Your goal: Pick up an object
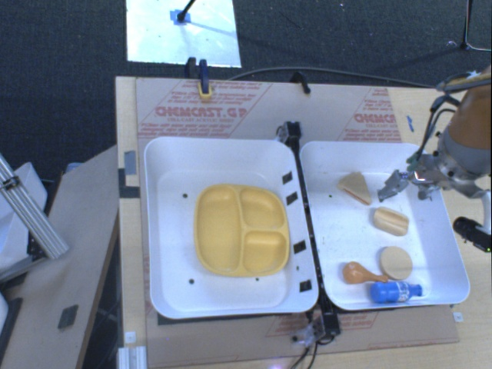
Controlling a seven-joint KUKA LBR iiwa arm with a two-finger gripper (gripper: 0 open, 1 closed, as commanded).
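Observation:
The right bin [438, 229] holds several objects. A tan wedge [355, 187] lies at its upper left, with a tan bun [390, 221] below it. Toward the front are a round beige disc [397, 263], an orange-brown spoon [357, 273] and a blue bottle [394, 290] on its side. My gripper [407, 187] hangs over the bin's upper right, just right of the wedge and above the bun. It is open, with nothing between its fingers [390, 184].
The left bin [165, 206] contains a yellow divided plate [241, 230]. A black divider with clips [300, 214] joins the two bins. The arm [469, 141] comes in from the right over the right bin's far corner.

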